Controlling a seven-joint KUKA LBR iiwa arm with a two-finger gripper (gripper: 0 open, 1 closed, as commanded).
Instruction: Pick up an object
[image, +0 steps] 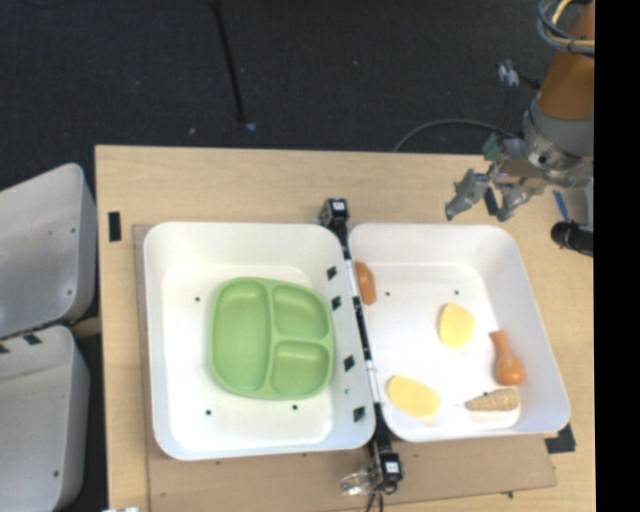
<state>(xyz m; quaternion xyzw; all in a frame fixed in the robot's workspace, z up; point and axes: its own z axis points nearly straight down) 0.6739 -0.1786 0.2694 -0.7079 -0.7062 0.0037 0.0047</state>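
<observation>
up in the frame's upper right, my gripper (484, 200) hangs over the bare bench top just past the far rim of the right bin (520, 262). fingers are spread apart w/ a clear gap between them, nothing held. the orange band of my arm (566, 92) sits above it at the right edge.

right bin, center-right of frame, has five things in it. a small orange piece (365, 282) lies against the bin's left wall, near the divider btwn the two bins. a pale yellow round piece (456, 325) sits mid-bin, well apart from the rest. a second yellow piece (412, 396), flatter and oval, lies lower in the frame. just right of that, a tan, crusty-looking piece (493, 402) lies near the bin's lower right corner. above it, an orange drumstick-shaped piece (505, 359) lies close to the right wall, thick end toward the tan piece, nearly touching it.

left bin (160, 300), center-left of frame, holds a green divided plate (271, 337) w/ three compartments, lying flat.

my gripper is well apart from every object; closest is the round yellow piece.
</observation>
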